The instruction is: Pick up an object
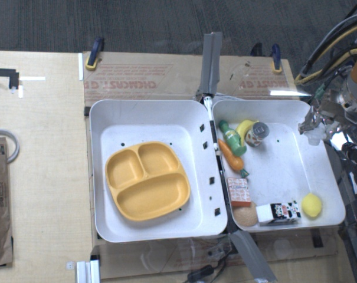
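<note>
We pick the lemon (311,205) in the right bin's (284,108) near right corner: light, firm, rounded, likely to roll, so we'd pinch across its middle. Gripper (313,128) hangs at the bin's far right rim; its opening, we cannot tell. Lemon lies well apart from it, toward the near edge, beside the carton (278,212)

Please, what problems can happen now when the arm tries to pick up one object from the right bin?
1. The green bottle, banana, can and carrot crowd together against the right bin's left wall, so the fingers may hit neighbours.
2. The lemon is round and near a corner; it may roll away.
3. The gripper is at the bin's rim and could knock it.
</note>
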You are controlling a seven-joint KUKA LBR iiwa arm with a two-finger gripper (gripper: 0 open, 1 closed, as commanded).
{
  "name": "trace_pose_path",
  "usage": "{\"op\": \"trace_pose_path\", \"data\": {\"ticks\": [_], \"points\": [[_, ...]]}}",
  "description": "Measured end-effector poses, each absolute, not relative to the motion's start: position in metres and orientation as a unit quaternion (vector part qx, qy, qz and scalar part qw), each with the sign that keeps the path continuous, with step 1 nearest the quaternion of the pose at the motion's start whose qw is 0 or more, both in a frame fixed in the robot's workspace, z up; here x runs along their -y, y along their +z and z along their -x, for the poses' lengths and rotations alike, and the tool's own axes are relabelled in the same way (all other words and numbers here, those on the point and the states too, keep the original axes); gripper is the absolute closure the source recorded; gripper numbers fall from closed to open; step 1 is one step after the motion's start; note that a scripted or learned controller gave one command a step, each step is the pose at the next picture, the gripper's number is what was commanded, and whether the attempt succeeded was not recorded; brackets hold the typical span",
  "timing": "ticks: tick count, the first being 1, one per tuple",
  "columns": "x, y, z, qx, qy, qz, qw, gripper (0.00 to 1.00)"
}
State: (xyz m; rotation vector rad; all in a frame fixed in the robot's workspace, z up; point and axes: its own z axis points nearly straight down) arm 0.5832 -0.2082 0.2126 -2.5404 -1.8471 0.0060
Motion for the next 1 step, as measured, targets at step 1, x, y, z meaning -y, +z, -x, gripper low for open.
{"op": "trace_pose_path", "data": {"ticks": [1], "points": [[0.1980, 0.1957, -0.6035, 0.424, 0.0020, 0.906, 0.000, 1.00]]}}
